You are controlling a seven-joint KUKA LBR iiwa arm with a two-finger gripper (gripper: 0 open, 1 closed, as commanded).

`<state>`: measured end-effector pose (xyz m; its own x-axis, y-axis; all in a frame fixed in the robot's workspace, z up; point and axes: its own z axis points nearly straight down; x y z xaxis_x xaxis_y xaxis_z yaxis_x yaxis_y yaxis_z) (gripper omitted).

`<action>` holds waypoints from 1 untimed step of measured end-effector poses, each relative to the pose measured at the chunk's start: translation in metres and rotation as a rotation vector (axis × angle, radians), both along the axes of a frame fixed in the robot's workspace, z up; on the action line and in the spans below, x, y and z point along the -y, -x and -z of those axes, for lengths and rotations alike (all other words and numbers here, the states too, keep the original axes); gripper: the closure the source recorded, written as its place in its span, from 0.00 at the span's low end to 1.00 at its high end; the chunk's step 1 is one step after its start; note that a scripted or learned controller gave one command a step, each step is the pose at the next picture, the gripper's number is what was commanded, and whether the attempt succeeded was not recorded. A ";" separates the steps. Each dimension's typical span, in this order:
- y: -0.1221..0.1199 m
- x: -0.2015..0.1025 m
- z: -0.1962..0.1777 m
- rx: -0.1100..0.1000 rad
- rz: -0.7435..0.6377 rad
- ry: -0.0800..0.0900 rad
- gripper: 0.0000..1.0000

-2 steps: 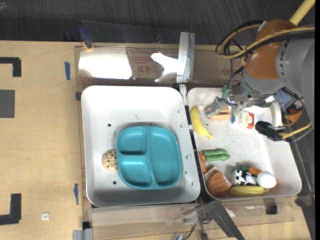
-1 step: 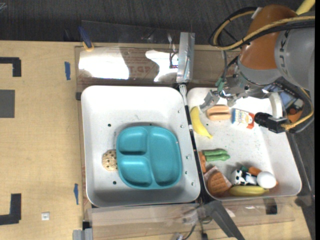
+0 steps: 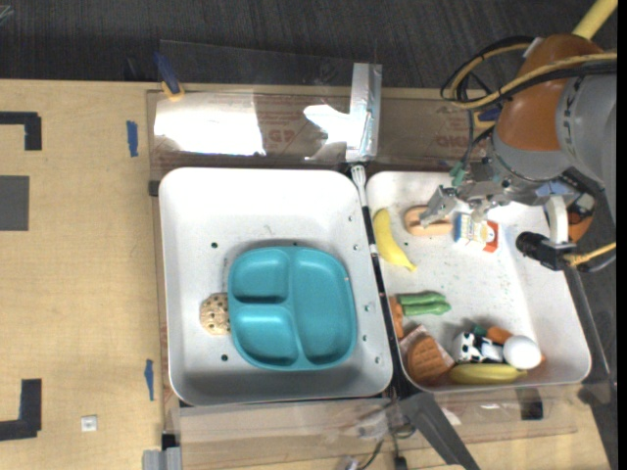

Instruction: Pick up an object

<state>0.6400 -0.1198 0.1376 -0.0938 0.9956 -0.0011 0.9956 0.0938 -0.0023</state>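
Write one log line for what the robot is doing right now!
arm: over right bin | gripper: above hot dog, beside banana | grasp: unclear | left bin: teal tray, cookie

Dark carpet floor (image 3: 245,8); tan bench top (image 3: 69,292).

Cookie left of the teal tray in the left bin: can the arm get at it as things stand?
Probably yes. The cookie lies on the left bin floor, touching the teal divided tray on one side but open from above and the left. The pincer hangs over the right bin, so it must cross the divider.
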 end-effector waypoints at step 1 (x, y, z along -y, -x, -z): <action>-0.001 -0.002 -0.002 0.004 -0.002 0.000 0.00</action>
